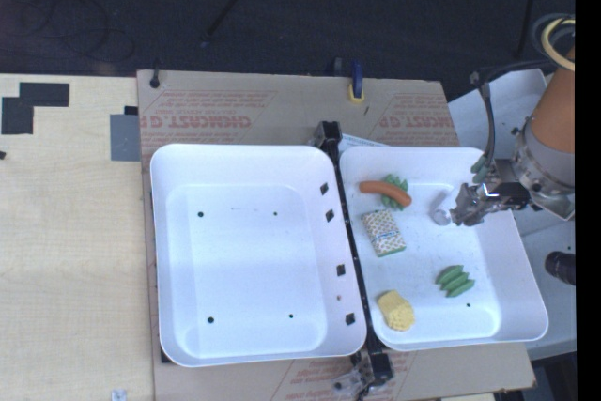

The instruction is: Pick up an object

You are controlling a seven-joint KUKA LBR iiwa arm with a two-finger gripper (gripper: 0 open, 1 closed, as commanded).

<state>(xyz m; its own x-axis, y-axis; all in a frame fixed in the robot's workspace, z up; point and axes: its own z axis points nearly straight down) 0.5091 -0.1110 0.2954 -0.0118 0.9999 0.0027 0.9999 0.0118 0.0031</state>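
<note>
Right bin (507,315) holds four small things, any of them a candidate. Orange carrot-like piece (385,191) with green leafy top lies near the bin's upper left, long axis roughly left-right. Just below it, a small box (384,232) with a pale blue-green checked face, tilted slightly, apart from the carrot. Yellow corn-like lump (396,310) sits near the lower left of the same bin, close to the divider side. Green pea-pod piece (454,280) lies lower right of centre, well apart from the corn and the box.

Tool (449,214) sits low over the right bin's upper right area, metal parts pointing left, well apart from all four items; nothing visible between its fingers. Open or closed width: can't tell, too blurred and small. Grey arm (549,160) with orange band enters from the right edge.

Left bin (169,202) is white, shallow, with a few small dark dots on its floor. Black clips run along the seam between the bins. Both bins rest on a brown cardboard sheet (244,113) with red print, on a pale wood surface (66,249) with dark square marks at left. Dark floor with cables behind.
</note>
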